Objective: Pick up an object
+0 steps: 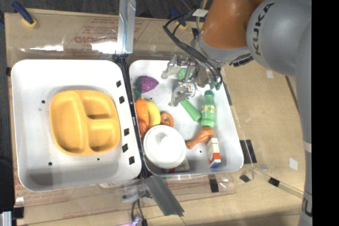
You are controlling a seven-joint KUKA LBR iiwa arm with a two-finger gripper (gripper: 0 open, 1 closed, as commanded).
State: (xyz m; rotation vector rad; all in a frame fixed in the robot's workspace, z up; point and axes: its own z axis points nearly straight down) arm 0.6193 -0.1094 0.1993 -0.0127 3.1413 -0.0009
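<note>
Grey KUKA arm (280, 29) with its orange band enters from the right and bends down over the far end of the right shallow white bin (233, 129). Left shallow white bin (26, 114) sits beside it, the two touching along a shared middle edge.

Left bin holds one yellow plastic divided tray (85, 120), three compartments, lying flat near the bin's middle.

Right bin is crowded. White round bowl (164, 146) at the near end, upright. Just beyond it, against the middle edge, an orange-and-yellow rounded toy fruit (144, 113). Purple ridged toy (147, 83) lies at the far left corner of this bin. Green plastic bottle (208, 108) lies along the right side; a green stick-shaped piece (189, 109) lies tilted just left of it. Orange drumstick-shaped toy (200, 138) rests between bowl and bottle. Small white-and-red carton (214, 152) stands near the right near corner.

Metal two-finger gripper (183, 93) hangs low over the far middle of the right bin, its tip just above the green stick's upper end. Nothing visible between the fingers; whether they are spread or closed, cannot tell.
</note>
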